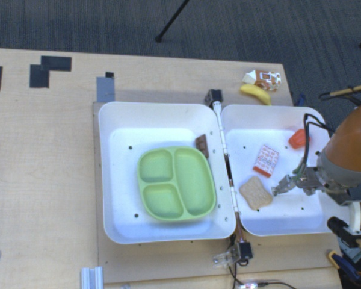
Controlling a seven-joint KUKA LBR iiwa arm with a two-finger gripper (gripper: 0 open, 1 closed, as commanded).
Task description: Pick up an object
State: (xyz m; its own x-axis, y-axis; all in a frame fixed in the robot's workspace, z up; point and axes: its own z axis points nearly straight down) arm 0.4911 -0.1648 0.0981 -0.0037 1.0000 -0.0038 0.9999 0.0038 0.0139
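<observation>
In the right bin [277,221] lie a tan slice of bread [256,193], a red-and-white packet [266,160] and an orange piece [297,138] near the far right wall. My gripper [282,186] hangs low over the right bin, just right of the bread slice, its fingertips close to the bread's right edge. Nothing shows between its fingers. The left bin [120,161] holds a green divided plate [176,184] and a small brown piece [201,142] by the divider.
A yellow banana [255,93] and a small carton [263,77] lie on the bench behind the right bin. Black clamps sit at the divider's far end [214,96] and near end [240,251]. Cables trail at the lower right.
</observation>
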